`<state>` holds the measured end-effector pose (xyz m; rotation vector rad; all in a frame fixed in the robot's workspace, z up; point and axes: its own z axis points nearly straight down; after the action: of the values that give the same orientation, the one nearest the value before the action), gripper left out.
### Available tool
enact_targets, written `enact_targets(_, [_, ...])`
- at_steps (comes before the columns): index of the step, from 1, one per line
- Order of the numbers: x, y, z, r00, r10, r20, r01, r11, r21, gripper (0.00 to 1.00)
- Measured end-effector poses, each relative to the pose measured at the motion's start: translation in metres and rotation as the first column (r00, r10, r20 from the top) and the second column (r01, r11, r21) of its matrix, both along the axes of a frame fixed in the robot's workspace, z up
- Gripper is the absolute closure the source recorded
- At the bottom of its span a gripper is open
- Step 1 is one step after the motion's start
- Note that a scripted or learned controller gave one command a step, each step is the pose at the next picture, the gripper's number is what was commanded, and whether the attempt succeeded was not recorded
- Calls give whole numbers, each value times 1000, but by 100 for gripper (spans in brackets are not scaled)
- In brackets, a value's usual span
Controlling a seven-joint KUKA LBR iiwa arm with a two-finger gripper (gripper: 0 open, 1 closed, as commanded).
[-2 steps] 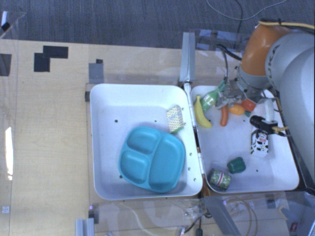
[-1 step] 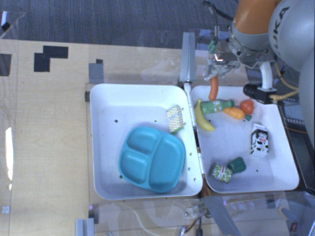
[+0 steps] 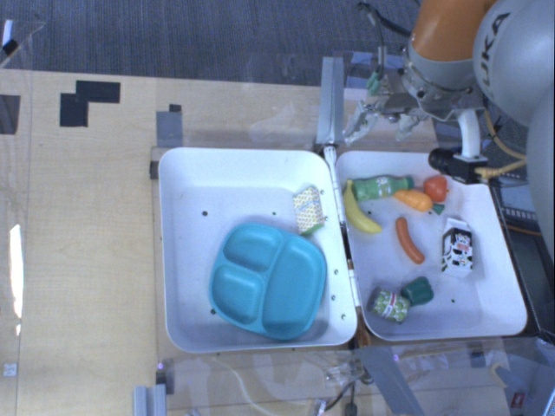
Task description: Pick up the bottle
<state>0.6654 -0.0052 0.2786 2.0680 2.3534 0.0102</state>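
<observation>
Claw [image 3: 381, 115] hovers above right bin's [image 3: 507, 315] far rim, fingers spread, empty. Bottle [image 3: 381, 186] lies at claw's 6 o'clock, between banana [image 3: 357, 211] and carrot [image 3: 413, 200], tight.

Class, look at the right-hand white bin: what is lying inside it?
Inside the right bin lie a green bottle, a banana, a carrot, a tomato, a sausage, a small carton and a green jar. Whatever lies beneath them is covered.

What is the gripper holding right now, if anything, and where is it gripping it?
Nothing is held. The gripper hangs above the far rim of the right bin with nothing between its fingers, and the green bottle lies in that bin beside the banana.
</observation>
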Motion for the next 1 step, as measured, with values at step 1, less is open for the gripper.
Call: enact_targets(1, [-93,-56,-80,999,-33,-6,33,999,0,0])
